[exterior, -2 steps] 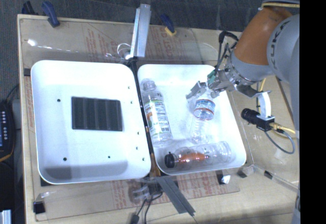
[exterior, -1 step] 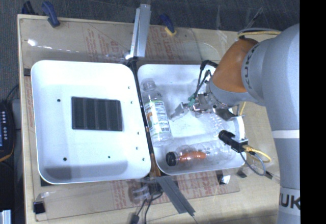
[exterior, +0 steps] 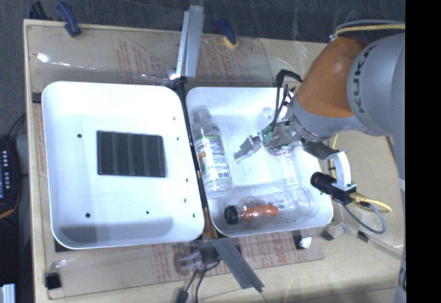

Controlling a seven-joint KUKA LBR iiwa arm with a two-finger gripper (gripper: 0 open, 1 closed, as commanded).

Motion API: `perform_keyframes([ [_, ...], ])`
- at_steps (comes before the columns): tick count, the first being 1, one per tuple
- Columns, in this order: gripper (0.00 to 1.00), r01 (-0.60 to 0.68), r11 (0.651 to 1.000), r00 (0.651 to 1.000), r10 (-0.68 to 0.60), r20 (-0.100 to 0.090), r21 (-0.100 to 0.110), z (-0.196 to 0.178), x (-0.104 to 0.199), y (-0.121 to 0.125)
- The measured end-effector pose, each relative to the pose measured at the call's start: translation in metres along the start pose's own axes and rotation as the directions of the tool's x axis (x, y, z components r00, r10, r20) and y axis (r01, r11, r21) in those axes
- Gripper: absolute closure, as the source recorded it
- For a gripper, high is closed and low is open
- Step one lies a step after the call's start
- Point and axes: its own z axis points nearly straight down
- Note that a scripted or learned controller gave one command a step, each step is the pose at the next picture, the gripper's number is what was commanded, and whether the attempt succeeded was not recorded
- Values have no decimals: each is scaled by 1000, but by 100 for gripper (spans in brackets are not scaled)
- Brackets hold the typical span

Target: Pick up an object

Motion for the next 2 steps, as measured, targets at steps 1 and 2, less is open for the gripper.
perform_keyframes([
  [1, 0, 80, 997, 997, -80, -1, 2, 25, 29, -15],
  [2, 0, 80, 997, 997, -80, -1, 2, 25, 29, -15],
])
